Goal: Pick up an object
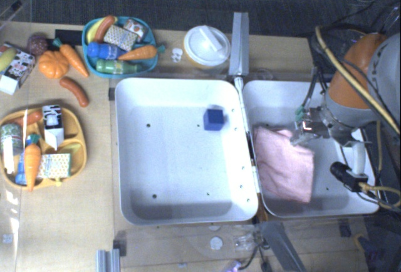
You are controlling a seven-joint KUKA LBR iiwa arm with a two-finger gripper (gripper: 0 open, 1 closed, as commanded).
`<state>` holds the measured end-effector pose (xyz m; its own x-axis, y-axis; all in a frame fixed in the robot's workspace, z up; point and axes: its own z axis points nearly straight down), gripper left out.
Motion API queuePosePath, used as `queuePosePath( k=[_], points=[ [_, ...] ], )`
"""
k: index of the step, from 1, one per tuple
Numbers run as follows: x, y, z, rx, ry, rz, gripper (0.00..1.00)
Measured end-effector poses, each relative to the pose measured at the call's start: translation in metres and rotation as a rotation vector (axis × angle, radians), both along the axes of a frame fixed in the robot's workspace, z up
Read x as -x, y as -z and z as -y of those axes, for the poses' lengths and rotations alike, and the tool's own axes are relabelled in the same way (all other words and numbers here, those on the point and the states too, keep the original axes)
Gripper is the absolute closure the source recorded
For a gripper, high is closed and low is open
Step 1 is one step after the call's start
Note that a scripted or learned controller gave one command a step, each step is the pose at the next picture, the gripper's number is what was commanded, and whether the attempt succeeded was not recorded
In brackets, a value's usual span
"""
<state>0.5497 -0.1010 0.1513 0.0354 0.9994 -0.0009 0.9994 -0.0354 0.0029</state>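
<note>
Pink cloth (285, 163) in rt bin (357, 200), blue cube (214, 118) in left bin (175, 205); gripper (305, 127) state unclear

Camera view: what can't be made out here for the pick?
- Gripper: too small and blurred over the right white bin to tell finger state or contact with the folded pink cloth.
- Pink cloth: what lies under it is hidden.
- Grey arm: cut off by the right edge.
- Small blue cube in the left white bin: texture and material unreadable.
</note>
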Motion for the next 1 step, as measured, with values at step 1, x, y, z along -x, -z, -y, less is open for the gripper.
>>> queuePosePath(
  k=[1],
  points=[
    [0.0001, 0.0001, 0.0000, 0.000, 0.000, 0.000, 0.00]
  ],
)
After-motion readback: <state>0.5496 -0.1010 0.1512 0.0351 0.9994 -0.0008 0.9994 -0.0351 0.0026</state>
